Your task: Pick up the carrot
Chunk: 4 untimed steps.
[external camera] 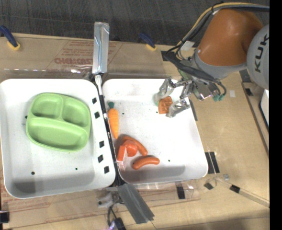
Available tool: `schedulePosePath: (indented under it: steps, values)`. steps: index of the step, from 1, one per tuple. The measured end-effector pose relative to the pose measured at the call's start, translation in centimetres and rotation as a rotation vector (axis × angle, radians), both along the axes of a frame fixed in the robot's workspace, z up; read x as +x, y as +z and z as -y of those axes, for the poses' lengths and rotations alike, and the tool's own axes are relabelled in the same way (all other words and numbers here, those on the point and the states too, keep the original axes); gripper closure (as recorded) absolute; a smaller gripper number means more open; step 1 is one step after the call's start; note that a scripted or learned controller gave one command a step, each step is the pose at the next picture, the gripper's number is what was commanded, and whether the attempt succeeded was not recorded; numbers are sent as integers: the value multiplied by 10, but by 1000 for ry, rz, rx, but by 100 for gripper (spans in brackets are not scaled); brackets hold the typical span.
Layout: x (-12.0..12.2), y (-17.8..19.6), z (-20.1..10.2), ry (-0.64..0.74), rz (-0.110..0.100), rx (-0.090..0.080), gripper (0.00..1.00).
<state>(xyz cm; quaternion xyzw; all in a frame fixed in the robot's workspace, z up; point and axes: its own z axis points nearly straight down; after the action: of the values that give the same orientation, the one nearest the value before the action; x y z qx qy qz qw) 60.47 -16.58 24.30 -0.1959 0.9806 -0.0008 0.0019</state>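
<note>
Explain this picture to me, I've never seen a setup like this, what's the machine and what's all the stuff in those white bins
This is one photo from a camera fixed above a bench, looking down at a slant. The grey and orange machine at the right is a robot arm. Its tool, two metal fingers, sits over the right bin, with a small orange piece between the fingers. That piece is not the carrot, which lies by the bin's left wall with its green end pointing away. Nearer the front lie a red-orange toy and a sausage. The left bin holds a green divided plate.
</note>
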Motion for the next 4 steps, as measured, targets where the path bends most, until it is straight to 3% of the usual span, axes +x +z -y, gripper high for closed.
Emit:
schedulePosePath:
  steps: [1, 2, 3, 4]
  values:
    - [32, -115, 2, 310, -6, 2, 100]
    - [-22, -83, -11, 836, -6, 1, 100]
    - [4, -1, 26, 448, 0, -1, 100]
    - [31, -31, 42, 718, 0, 0, 100]
